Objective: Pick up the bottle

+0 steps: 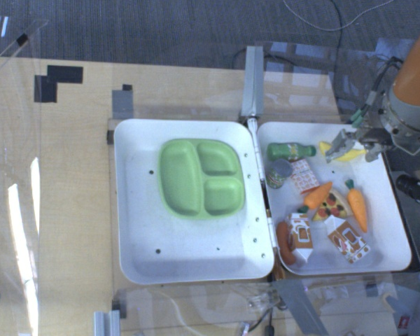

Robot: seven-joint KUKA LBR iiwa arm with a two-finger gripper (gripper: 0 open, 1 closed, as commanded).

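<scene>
On the left, a green divided plate (199,178) is seen lying in the left bin (136,257), and it takes no part in the task. In the right bin (399,254), the bottle (290,150) is found near the far left corner, lying on its side with the length running left to right; the body is green and the cap end, pale yellow, points to the right. Just in front of it a small can (279,174) stands, close to the bottle or perhaps touching it, which cannot be decided from this view. The bottle is judged to be small, light and made of stiff plastic, with a smooth round body that may roll or slip when it is pressed unevenly. It is therefore best taken across the middle of the green body, with the fingers placed on the far and near sides, so that the can is not struck. Further right, a carton (304,176), two carrots (357,208), and other small packets are lying well mixed in the bin. At the right, the gripper (355,143) is seen above the far part of the right bin, near a yellow object (346,154), apart from the bottle. Its two fingers are spread apart and nothing is held between them.
</scene>
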